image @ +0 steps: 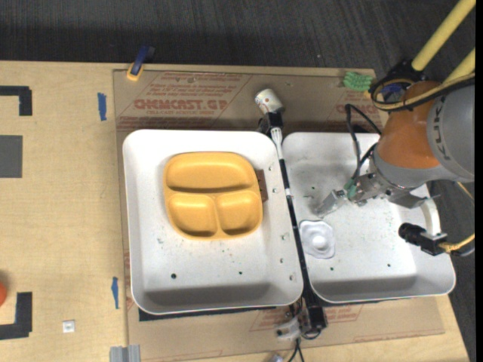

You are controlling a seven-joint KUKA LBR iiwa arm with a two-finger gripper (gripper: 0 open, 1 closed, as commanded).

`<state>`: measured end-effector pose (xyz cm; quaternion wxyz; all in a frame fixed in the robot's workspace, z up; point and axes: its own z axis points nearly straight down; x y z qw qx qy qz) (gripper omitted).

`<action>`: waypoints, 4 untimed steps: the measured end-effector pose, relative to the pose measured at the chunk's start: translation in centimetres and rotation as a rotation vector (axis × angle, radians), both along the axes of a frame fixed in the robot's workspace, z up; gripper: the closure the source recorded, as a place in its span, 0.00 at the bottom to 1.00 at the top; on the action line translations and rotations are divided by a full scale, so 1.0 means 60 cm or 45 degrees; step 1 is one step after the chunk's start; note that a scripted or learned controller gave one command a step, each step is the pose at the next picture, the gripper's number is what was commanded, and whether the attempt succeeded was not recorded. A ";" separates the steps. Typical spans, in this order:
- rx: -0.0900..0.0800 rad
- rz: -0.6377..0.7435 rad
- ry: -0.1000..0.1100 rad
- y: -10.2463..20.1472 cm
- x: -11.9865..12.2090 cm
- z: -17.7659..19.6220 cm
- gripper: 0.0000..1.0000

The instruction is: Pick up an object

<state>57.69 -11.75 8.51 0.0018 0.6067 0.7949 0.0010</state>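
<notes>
- Nearest the camera, the tabletop (60, 277) carries 2 shallow bins side by side: the left bin (143, 225) and the right bin (392, 277).
- Lying in the left bin is a yellow divided tray (213, 194), with 3 compartments, flat and well apart from the arm.
- On the right bin's floor, near its left wall, rests a small clear lid-like piece (317, 237).
- Reaching into the right bin, the end effector (330, 200) hangs just above and beside that clear piece; whether its fingers are spread or closed cannot be told, and nothing is seen in its hold.
- Judged from this, the approach step is in hand; next comes a descent onto the clear piece, then a firm close.
</notes>
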 end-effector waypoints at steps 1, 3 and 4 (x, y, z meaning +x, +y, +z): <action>0.002 -0.110 0.006 0.029 -0.116 0.000 0.00; 0.001 -0.761 0.003 -0.043 -0.011 0.136 0.00; 0.001 -0.735 0.003 -0.061 0.110 0.001 0.00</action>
